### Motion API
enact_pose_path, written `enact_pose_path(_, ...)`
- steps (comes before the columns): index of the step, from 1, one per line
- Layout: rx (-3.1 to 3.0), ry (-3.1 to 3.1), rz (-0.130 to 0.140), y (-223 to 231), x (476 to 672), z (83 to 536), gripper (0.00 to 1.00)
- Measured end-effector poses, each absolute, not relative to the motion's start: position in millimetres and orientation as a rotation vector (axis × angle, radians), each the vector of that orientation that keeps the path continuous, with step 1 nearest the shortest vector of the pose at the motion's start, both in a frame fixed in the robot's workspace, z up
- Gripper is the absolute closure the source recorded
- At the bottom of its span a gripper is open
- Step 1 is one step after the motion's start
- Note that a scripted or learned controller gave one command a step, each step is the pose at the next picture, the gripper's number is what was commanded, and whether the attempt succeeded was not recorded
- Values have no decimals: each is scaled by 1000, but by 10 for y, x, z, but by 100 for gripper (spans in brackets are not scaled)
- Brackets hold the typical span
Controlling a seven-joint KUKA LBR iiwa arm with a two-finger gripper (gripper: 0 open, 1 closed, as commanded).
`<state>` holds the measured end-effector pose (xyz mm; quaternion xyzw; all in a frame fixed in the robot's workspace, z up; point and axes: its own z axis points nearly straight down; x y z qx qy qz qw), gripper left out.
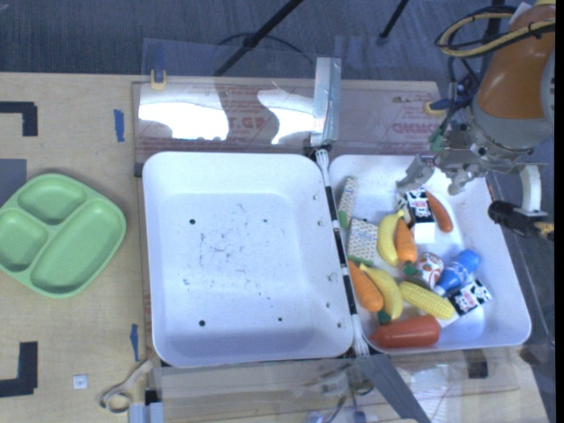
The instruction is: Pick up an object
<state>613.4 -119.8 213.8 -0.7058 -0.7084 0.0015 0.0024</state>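
The right bin (507,320) holds a pile of toy food: a yellow banana (388,239), an orange carrot (404,241), a corn cob (427,300), a red sausage (405,331), a blue bottle (459,269) and a black-and-white carton (417,206). An orange-red sausage (440,213) lies at the pile's far end. My gripper (437,178) hangs over the bin's far part, just above that sausage and carton. Its fingers (411,176) are spread open with nothing between them.
The left bin (238,254) sits beside the right one, with a ridge where they meet. A green divided plate (58,233) rests on the bench at far left. A clear back wall (229,113) rises behind the bins. Scissors (123,393) lie at the bottom left.
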Motion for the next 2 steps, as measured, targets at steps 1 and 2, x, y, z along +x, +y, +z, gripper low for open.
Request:
enact_pose_path(1,-2257,-2179,5,-1028,5656,1170,0)
enact_pose_path(2,-2257,-2179,4,-1030,5657,1171,0)
